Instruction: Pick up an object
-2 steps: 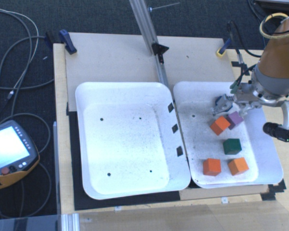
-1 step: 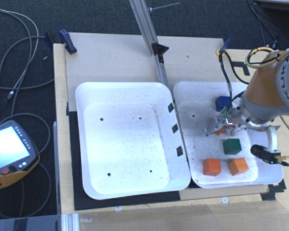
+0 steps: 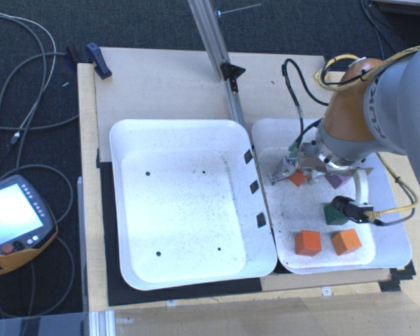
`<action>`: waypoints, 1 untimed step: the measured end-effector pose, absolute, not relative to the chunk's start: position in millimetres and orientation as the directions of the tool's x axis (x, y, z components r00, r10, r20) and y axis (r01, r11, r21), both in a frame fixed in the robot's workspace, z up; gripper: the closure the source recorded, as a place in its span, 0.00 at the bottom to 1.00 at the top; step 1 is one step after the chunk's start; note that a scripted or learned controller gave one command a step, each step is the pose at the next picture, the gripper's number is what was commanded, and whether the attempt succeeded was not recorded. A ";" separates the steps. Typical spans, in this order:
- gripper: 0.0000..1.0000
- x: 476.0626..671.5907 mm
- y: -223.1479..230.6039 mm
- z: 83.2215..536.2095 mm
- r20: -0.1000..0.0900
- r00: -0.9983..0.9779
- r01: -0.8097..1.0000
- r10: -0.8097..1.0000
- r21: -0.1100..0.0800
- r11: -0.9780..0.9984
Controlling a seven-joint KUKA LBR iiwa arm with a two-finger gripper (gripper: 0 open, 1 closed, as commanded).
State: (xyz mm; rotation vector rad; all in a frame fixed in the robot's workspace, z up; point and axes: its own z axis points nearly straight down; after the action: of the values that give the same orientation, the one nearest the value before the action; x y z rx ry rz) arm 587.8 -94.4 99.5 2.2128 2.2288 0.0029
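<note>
At the near edge of the right bin two orange cubes stand side by side, one on the left and one on the right, apart from each other; just beyond the right one lies a green piece; none of these three is touched by the robot.

Farther in, the end effector is low inside this bin, and a small red-orange block sits right against it, on its near right side; a purple piece lies to the right of that block, under the wrist. Whether the end effector is clenched or released I cannot tell, and I cannot see if the block is really gripped; it seems to rest on the bin floor.

So, in my judgement, the reach is done; the grasp is not confirmed and the lift is not yet made.

The left bin is beside it; the grey arm comes from the far right over the tabletop.
</note>
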 end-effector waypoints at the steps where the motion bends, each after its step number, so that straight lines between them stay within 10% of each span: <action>1: 0.00 638.3 -97.0 100.2 0.000 -0.003 1.000 1.000 0.005 0.003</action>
State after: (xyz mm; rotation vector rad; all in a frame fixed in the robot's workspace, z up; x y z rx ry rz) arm 638.3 -97.0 100.2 2.2152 2.2219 0.0054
